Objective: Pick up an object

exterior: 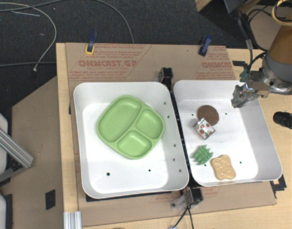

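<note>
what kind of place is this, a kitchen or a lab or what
Most likely a robot lab bench, not a kitchen. Two white bins sit on cardboard sheeting held by blue clamps, loose cables trail over dark carpet, and a robot arm's tool hangs over toy food pieces beside a green divided plate.

Arm [282, 51] cut off at right edge, pincer [240, 99] fingers too small to tell

A robot lab: clamped cardboard bench [136, 56], loose cables [46, 13].

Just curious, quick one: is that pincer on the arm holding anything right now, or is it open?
Pincer: cannot be told open or closed; nothing seen in it, above the right bin's far edge.
</note>
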You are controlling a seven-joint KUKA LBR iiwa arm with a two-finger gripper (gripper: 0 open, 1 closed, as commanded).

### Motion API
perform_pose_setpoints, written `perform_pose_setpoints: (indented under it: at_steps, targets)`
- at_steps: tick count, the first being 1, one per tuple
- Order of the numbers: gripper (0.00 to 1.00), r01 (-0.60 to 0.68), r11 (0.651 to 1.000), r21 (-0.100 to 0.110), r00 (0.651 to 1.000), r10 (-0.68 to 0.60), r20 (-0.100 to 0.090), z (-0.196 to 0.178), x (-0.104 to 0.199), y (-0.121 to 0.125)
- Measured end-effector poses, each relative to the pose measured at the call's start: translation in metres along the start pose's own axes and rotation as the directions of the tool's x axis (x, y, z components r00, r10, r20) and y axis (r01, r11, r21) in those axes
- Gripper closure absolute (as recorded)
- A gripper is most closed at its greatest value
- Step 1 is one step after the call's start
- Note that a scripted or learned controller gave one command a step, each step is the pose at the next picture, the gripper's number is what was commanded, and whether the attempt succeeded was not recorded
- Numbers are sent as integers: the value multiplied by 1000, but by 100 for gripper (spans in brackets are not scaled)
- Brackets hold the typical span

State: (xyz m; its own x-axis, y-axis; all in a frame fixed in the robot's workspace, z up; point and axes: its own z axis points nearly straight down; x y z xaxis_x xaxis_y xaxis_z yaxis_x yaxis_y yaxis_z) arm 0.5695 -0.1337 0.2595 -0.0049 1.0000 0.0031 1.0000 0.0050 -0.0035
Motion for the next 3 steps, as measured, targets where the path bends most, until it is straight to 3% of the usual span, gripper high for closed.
perform_pose_setpoints:
  at_steps: [3]
  targets:
    - [100, 2, 1000, 0, 1000, -2, 0, 18, 168, -41]
